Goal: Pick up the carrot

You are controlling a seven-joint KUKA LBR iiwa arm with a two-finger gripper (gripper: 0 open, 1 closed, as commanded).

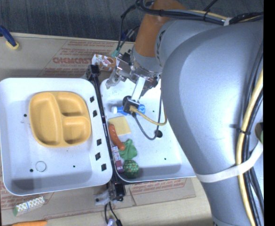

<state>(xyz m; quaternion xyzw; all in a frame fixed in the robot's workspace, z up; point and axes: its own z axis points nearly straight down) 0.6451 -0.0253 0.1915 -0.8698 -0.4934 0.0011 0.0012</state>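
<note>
The carrot (pixel 114 133) is a short orange piece with a green leafy top (pixel 129 150). It lies in the right bin (pixel 149 152), close to that bin's left wall. My gripper (pixel 113 79) hangs over the far left corner of the same bin, well behind the carrot and apart from it. A black cylinder with a yellow cable (pixel 129 103) hangs from the wrist between the gripper and the carrot. The grey arm covers the right part of the bin.
A pale yellow slice (pixel 121 125) touches the carrot's far side, with a small blue item (pixel 121 110) behind it. A green and dark round item (pixel 130 167) sits at the near edge. The left bin (pixel 5 140) holds a yellow divided plate (pixel 59 118).
</note>
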